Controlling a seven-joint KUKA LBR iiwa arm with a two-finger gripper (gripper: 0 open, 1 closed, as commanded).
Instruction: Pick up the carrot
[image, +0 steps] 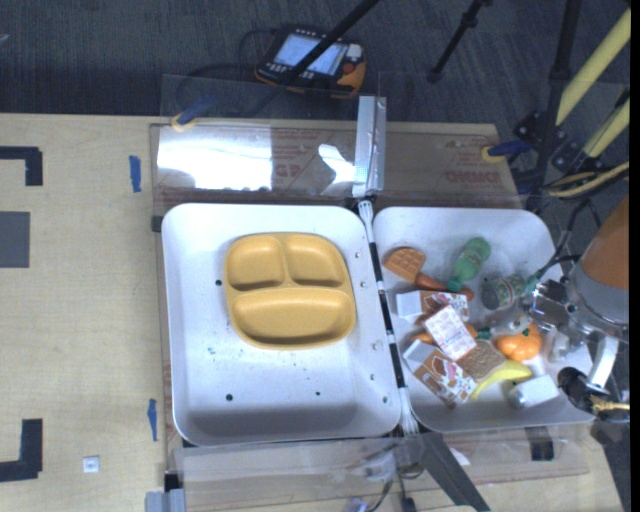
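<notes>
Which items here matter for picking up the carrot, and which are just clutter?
Job: carrot, in the right bin; gripper at that bin's right edge.
Clutter: yellow plate, green bottle, can, orange, banana, snack packets.

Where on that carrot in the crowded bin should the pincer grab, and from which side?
Probably its exposed middle, from straight above: the carrot lies flat and slim between the waffle and a snack packet, so sideways approaches look blocked. Close across its narrow width.
</notes>
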